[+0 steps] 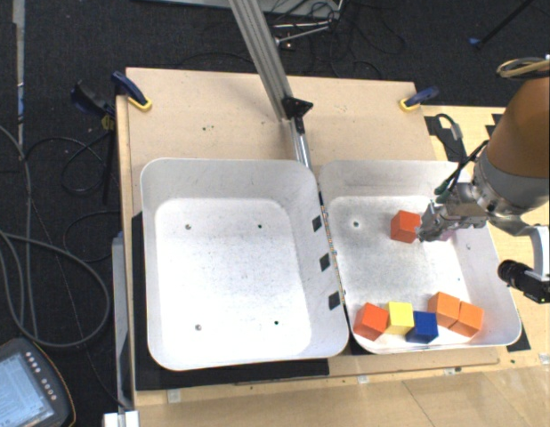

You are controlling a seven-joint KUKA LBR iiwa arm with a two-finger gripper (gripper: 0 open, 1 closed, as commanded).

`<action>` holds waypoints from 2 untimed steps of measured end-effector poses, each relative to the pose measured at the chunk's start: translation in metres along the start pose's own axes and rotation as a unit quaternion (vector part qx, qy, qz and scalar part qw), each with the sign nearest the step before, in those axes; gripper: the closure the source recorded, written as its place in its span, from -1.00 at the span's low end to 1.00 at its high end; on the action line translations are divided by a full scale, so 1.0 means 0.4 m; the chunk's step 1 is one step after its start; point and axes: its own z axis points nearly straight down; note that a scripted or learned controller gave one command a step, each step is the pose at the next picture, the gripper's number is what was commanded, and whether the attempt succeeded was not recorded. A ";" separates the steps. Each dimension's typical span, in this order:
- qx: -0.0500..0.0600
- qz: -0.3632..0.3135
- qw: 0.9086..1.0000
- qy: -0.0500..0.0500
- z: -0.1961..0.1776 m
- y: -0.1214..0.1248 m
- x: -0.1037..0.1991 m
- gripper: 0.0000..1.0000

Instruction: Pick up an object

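The tool [428, 229] touches an orange block [405, 226] in the right bin [493, 278]; its opening is unclear.

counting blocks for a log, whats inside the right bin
Six blocks lie in the right bin: one orange block beside the gripper, and along the front wall three orange, one yellow, one blue.

1 fixed camera above the bench [257, 105], angled down over both bins [168, 185].
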 end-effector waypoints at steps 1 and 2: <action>0.002 0.000 1.000 0.001 -0.041 0.003 0.000 1.00; 0.003 -0.003 1.000 0.001 -0.010 0.071 0.116 1.00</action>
